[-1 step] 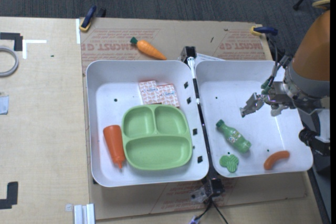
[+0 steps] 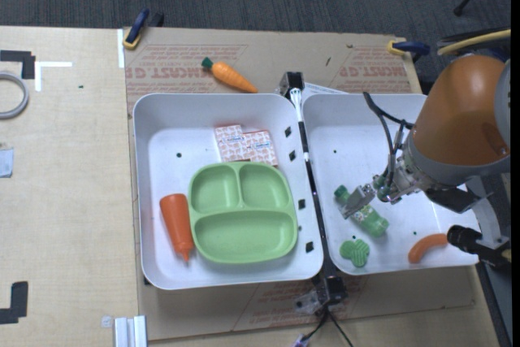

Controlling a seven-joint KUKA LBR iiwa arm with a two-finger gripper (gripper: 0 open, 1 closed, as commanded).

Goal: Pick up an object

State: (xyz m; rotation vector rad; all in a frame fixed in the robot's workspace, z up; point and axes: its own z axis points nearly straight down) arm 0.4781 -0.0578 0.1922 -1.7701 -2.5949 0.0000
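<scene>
Bins (image 2: 150, 175) — two; carrots (image 2: 230, 75) — two; green plate (image 2: 242, 212) — one

Right bin (image 2: 341, 122): far half open for passage — near side crowded by green toys (image 2: 370, 222), orange piece (image 2: 426, 248) and the gripper (image 2: 357, 201).

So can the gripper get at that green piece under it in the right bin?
Probably yes: the gripper hangs just over the green piece, with nothing lying across it.

Green divided plate (image 2: 244, 215), orange carrot (image 2: 176, 225), white bins (image 2: 150, 175), orange-banded grey arm (image 2: 463, 122).
</scene>
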